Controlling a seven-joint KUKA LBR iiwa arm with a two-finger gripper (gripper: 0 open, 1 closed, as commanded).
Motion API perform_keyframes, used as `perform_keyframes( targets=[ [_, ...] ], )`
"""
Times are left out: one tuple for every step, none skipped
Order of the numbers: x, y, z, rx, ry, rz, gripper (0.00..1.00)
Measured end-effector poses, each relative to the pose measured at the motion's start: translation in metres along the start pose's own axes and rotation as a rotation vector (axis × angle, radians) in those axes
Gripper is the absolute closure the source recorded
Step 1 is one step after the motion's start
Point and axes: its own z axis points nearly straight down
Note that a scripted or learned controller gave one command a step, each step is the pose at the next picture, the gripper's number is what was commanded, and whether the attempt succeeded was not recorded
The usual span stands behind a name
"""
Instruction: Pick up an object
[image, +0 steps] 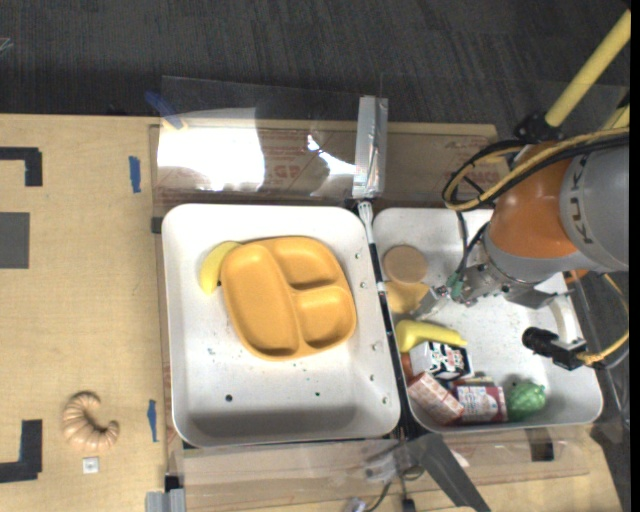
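Observation:
My gripper reaches into the right bin from the right, low over its left half. It sits just right of a tan cup and just above a yellow banana. Below the banana lie a black-and-white carton, a red packet and a pinkish packet. A green leafy toy rests at the bin's lower right. Nothing is visibly held.
The left bin holds an orange divided tray lying partly over a second yellow banana. A tan croissant-shaped toy lies on the bench at far left. Yellow and black cables loop above the arm.

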Motion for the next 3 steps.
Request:
perform_keyframes(
  targets=[
    [-0.008,-0.067,-0.061,0.005,-0.002,0.439,0.0],
    [-0.002,-0.066,-0.019,-0.009,-0.005,0.368,0.0],
    [0.012,-0.09,-0.002,-0.011,-0.007,0.332,0.0]
  ],
)
